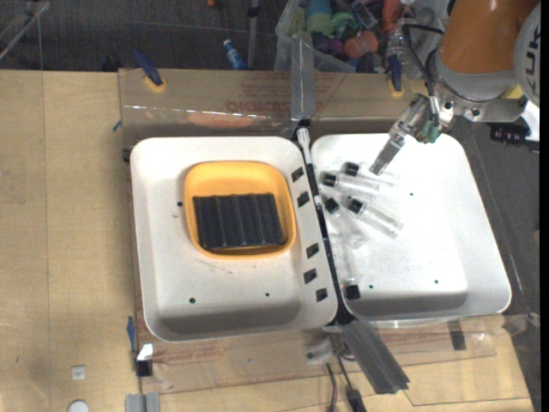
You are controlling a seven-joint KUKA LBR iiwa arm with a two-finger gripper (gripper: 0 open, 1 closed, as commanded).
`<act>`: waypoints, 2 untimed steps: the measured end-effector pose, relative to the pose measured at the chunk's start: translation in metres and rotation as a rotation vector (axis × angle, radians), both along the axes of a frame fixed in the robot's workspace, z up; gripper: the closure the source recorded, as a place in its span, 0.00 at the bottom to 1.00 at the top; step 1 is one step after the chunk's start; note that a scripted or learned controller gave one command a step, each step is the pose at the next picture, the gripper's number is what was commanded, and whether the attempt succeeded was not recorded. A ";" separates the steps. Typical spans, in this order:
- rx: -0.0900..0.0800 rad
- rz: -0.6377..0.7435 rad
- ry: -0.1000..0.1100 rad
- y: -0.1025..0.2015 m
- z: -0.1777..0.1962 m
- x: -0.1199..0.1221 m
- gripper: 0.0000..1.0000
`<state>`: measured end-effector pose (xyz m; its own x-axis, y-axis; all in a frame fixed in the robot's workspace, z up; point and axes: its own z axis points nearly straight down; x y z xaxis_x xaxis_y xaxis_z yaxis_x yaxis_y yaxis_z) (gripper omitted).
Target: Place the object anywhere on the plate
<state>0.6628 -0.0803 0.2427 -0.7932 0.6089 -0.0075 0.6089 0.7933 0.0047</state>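
**Our gripper hangs over the right bin, and the plate waits in the left one**

We start with the biggest thing, the wooden bench (pixel 60 230). Two white bins sit on it side by side. The left bin (pixel 163 307) is at the nine o'clock side of the view, and the right bin (pixel 446 256) is at the three o'clock side. A dark strip (pixel 310 221) runs between them where they meet.

Next we see our arm (pixel 489 24). It comes in from the two o'clock corner, and its orange band shows up big there.

Inside the left bin lies the yellow plate (pixel 199 178). A dark ridged block (pixel 238 221) rests on the middle of the plate.

Behind the bins, at twelve o'clock, a clear box of bright toys (pixel 352 11) stands on the floor past the bench.

In the right bin, near its ten o'clock corner, we see a small heap of clear tubes with black caps (pixel 356 197). They lie jumbled, some touching, just beside the dark strip. These are the things we could move to the plate. None of them is on the plate.

Last comes the smallest part, our gripper (pixel 377 165). It points down and toward eight o'clock, with its tip just above the heap of tubes. We cannot tell if its fingers are spread or pressed together, and we cannot tell if it touches a tube.
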 end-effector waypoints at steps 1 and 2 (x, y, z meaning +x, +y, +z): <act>0.001 0.076 0.007 -0.008 -0.017 -0.008 0.00; -0.002 0.239 0.000 -0.009 -0.012 -0.002 0.00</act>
<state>0.6606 -0.0896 0.2310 -0.9149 0.4036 -0.0079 0.4036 0.9149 0.0032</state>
